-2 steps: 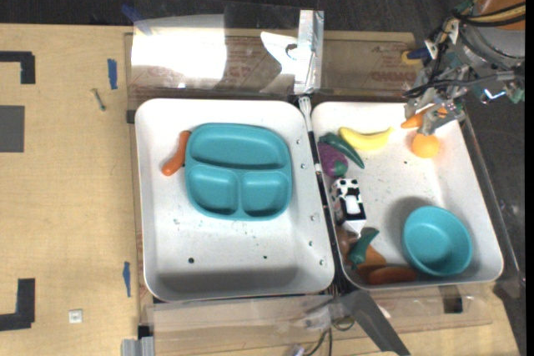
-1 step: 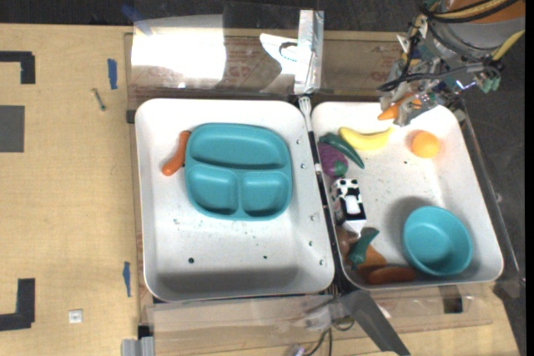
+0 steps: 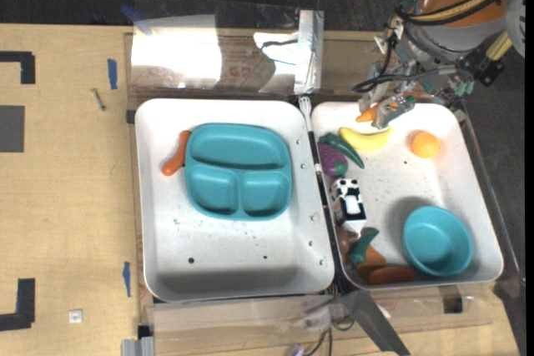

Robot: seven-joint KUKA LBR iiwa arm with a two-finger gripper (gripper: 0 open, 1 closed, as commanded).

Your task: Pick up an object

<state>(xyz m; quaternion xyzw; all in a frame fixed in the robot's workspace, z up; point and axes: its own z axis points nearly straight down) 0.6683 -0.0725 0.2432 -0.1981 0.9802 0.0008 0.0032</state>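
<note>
— Wooden bench [image 3: 58, 204], two white bins on it. What lies in the left bin [image 3: 158, 246]?

— Teal tray [image 3: 238, 171] with three compartments, and an orange carrot [image 3: 175, 154] touching its left edge.

— And the right bin [image 3: 476, 179]?

— Yellow banana [image 3: 367, 139] near the far wall, an orange [image 3: 425, 144] to its right, a purple eggplant [image 3: 335, 156] just beside the banana, a black-and-white toy [image 3: 349, 198] by the left wall, a teal bowl [image 3: 435, 239] at the near right, some brown pieces [image 3: 380, 263] beside it.

— Where is the gripper [image 3: 385, 108]?

— Over the right bin's far edge, just above the banana. A small orange thing [image 3: 367, 115] sits at its tip; whether it is pinched or the fingers are spread, I cannot tell.
</note>
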